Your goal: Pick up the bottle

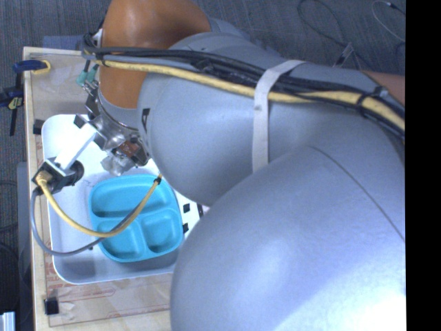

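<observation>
a: over the left bin [69, 267], gripper [118, 158] hangs low beside the blue tray [138, 219], presumably hunting the bottle.
b: jaws?
a: can't tell. bottle's place unknown too, arm [275, 185] blocks most.

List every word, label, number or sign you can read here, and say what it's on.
No text can be read.
Black-and-white marks beside the blue divided tray: a pattern, not legible characters.
Grey arm, orange band, white bin: no lettering visible.
</observation>
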Tool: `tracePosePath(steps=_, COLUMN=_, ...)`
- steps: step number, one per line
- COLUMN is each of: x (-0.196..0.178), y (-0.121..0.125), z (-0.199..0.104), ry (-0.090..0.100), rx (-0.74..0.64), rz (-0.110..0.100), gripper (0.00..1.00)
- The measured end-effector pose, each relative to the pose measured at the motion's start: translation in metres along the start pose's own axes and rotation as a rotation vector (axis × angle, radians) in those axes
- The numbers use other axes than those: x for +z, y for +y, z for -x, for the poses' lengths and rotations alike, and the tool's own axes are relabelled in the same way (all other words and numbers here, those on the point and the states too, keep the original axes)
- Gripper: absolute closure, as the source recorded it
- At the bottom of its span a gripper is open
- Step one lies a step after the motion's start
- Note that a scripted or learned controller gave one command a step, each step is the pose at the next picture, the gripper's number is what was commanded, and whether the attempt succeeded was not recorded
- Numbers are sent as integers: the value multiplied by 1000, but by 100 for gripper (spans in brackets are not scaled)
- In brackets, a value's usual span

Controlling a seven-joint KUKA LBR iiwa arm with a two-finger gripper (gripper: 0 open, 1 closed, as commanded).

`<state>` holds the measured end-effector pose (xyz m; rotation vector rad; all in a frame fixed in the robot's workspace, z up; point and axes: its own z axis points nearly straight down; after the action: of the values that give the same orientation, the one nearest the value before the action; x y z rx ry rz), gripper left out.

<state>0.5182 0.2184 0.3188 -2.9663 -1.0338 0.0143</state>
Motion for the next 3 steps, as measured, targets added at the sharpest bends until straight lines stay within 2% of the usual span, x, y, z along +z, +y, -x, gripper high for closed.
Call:
tracePosePath(steps=1, x=-123, y=-7, z=25, ry=4, rx=-555, rz=1, gripper=100)
tracePosePath(steps=2, x=-121, y=-28, z=34, ry=0, rx=-533, rz=1, gripper=100)
tracePosePath(steps=3, x=-123, y=13, z=16, ry=4, rx=-1059, rz=5, gripper=100)
